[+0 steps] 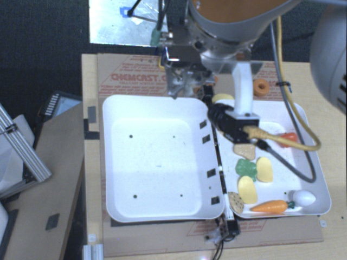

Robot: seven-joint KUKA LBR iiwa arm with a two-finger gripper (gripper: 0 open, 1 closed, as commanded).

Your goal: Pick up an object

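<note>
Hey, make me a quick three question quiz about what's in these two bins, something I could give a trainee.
1. True or false: the carrot lies in the right bin.
2. Which item touches the green piece on its right side?
A. the white egg
B. a pale yellow piece
C. the orange ring
3. Fill in: the orange ring sits on the ____, beyond the right bin's far rim.

Key: 1 true. 2 B. 3 cardboard.
</note>
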